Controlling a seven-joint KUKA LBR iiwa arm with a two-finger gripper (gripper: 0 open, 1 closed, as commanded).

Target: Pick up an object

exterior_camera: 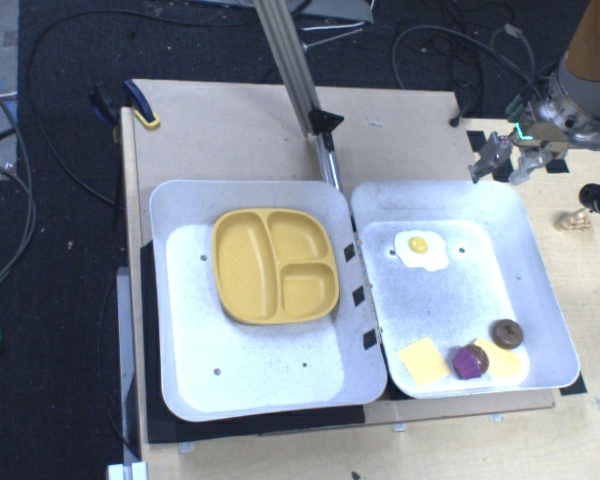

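Observation:
In the right bin lie a fried egg toy near the far side, a yellow cheese slice, a purple object and a brown doughnut-like piece along the near side. The gripper hangs above the right bin's far right corner, away from all of these. Nothing shows between its fingers, which look spread apart.
The left bin holds a yellow divided plate. A metal pole slants down to the gap between the bins. Cables lie on the dark floor beyond the bench. A small object lies on the bench at right.

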